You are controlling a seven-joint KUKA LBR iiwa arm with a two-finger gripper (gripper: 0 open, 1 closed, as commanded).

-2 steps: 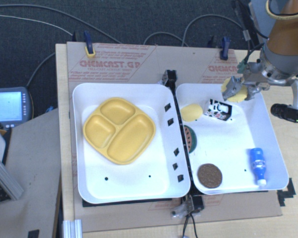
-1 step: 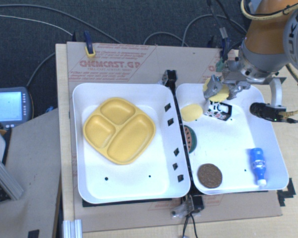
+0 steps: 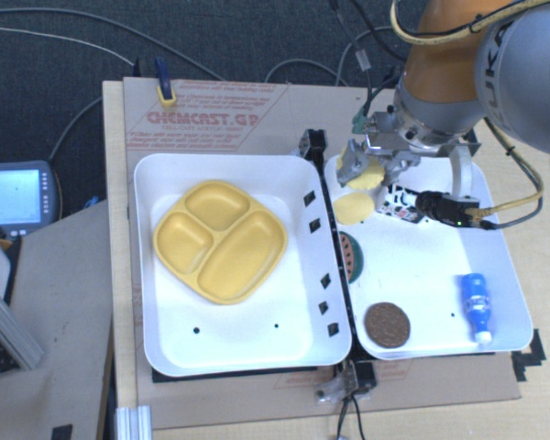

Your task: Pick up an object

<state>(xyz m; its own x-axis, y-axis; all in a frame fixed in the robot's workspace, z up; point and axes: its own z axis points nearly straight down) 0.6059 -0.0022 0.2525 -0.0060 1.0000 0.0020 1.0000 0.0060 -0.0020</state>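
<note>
Pale yellow rounded object (image 3: pixel 353 207), likely light and smooth, sits just below the gripper (image 3: pixel 371 168); grasp across its middle. Gripper state: cannot tell.

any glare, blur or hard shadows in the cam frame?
Camera view: even lighting, soft shadows; white plastic bins bright, nearly washed out at the rims; mild glare on the orange arm band; the yellow three-compartment plate and small blue bottle read sharp; the end effector looks slightly soft.
</note>
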